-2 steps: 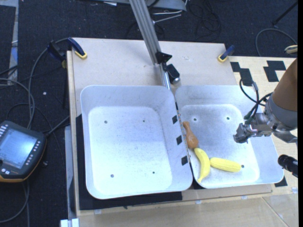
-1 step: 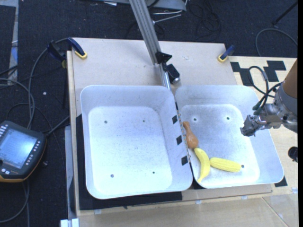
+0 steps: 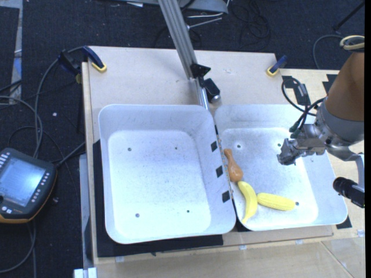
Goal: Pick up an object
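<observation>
Nearest us, two curved yellow plastic bananas point(image 3: 264, 200) lie in the right white bin point(image 3: 324, 213), long axes roughly crosswise; we see the dark two-finger gripper point(image 3: 286, 155) just above-right, can't tell its state.

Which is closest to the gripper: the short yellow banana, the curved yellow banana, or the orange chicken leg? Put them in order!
From the gripper:
1. Short yellow banana, below it, near the bin's front.
2. Curved yellow banana, farther left.
3. Orange chicken leg, leftmost, beside the divider; nearly tied with the curved one.
</observation>
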Controlling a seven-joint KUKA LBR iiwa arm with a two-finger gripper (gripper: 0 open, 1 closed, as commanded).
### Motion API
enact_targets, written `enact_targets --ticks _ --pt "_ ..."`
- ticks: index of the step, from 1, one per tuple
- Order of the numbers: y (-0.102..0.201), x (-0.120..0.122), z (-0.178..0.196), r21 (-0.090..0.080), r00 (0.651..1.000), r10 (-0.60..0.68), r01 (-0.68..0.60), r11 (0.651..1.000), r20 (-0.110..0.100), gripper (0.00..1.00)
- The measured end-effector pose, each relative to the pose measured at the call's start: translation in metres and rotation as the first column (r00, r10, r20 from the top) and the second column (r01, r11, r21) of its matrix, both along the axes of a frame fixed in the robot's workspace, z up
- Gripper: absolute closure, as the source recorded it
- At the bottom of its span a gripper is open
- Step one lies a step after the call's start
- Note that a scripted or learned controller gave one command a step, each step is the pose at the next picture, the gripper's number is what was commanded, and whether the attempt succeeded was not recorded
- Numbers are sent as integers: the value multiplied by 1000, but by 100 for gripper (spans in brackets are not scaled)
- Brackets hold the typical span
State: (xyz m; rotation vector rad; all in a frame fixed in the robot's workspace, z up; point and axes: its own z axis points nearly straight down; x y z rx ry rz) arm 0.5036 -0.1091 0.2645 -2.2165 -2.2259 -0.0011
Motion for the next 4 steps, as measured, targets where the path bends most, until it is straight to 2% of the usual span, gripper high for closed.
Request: enact_targets --ticks 2,3,4 --pt "102 32 -28 0 1000 0 0 1000 -2 100" --pt "151 34 -35 0 1000 0 0 1000 -1 100" --pt "196 48 -42 0 1000 -1 1 1000 -1 100"
